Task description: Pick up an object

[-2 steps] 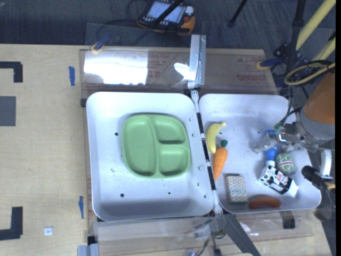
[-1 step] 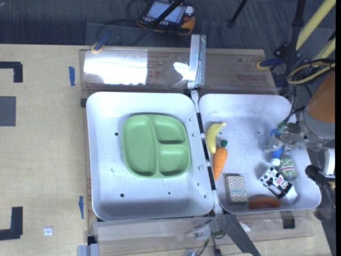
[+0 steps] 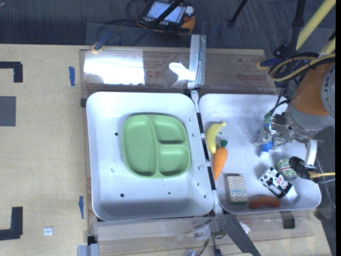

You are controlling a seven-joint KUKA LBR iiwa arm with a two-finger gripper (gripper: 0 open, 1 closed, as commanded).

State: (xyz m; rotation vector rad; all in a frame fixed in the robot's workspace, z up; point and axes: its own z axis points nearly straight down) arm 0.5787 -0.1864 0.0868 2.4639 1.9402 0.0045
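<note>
Orange carrot (image 3: 219, 162) — green top | touching yellow banana (image 3: 213, 135) | right bin (image 3: 240, 108)

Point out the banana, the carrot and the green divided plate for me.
banana (image 3: 213, 135): camera view, middle of its yellow body, right bin.
carrot (image 3: 219, 163): camera view, middle of its orange root, right bin.
green divided plate (image 3: 139, 148): camera view, its large left compartment, left bin.

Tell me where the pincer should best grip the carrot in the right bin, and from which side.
Probably the carrot at its thick upper part, just below the green top, coming straight down with the fingers across its width. It lies flat, lengthwise along the bin's left wall, its top close to the banana, so the wall side looks tight.
</note>
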